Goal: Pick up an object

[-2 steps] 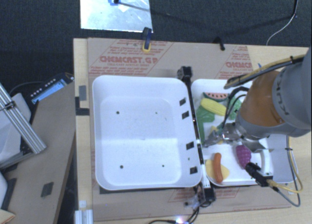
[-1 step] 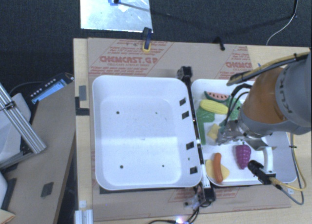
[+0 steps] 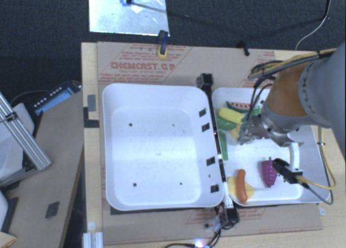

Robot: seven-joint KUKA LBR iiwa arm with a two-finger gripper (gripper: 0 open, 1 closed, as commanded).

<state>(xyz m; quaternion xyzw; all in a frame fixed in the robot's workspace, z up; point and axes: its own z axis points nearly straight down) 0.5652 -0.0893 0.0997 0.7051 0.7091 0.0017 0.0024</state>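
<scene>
- The two bins, left bin (image 3: 157, 149) and right bin (image 3: 308, 149), are plain white.
- The arm (image 3: 319, 87) is grey with an orange band (image 3: 286, 93).
- Near the right bin's far left corner lie a yellow corn cob (image 3: 231, 116) and a watermelon slice (image 3: 239, 105), red with a green rind.
- A purple grape bunch (image 3: 268, 172) lies toward the right bin's near edge.
- At the right bin's near left corner an orange-red sausage (image 3: 241, 183) rests on a yellow piece (image 3: 235, 188).
- The bench board (image 3: 140, 63) is tan with red lettering.

Both white bins (image 3: 157, 149) look like smooth, glossy plastic; the board (image 3: 140, 63) beneath looks matt cardboard; the toy grapes (image 3: 268, 172) look bumpy.
</scene>
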